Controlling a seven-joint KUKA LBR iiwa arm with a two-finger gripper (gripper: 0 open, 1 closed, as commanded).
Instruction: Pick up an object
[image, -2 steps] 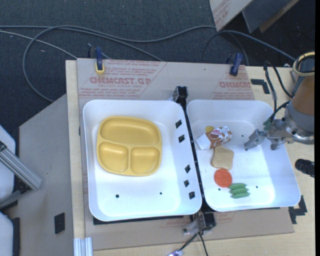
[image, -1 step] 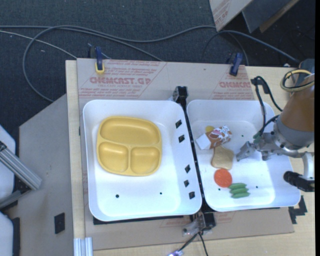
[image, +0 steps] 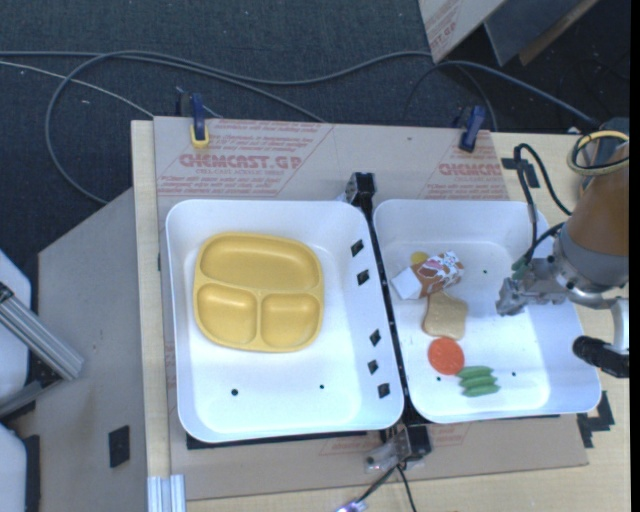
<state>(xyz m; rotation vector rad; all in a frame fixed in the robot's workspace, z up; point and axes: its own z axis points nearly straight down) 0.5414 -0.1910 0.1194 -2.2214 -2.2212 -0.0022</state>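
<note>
The right bin (image: 480, 225) holds a red-and-white packet (image: 436, 270) beside a small white wrapper (image: 407, 285). Below them lies a tan slice of bread (image: 445, 318), then a round red tomato slice (image: 446, 355) and green pea pods (image: 478, 381) near the front wall. My gripper (image: 512, 300) hangs low over the right part of this bin, roughly a hand's width right of the bread. Nothing shows between its tips.
A yellow three-compartment plate (image: 258, 290) lies in the left bin (image: 270, 395). A black divider with clips (image: 372, 300) runs between the bins. Blue clamps (image: 199, 120) hold the cardboard base at the back. The arm's body (image: 600, 220) covers the right bin's right wall.
</note>
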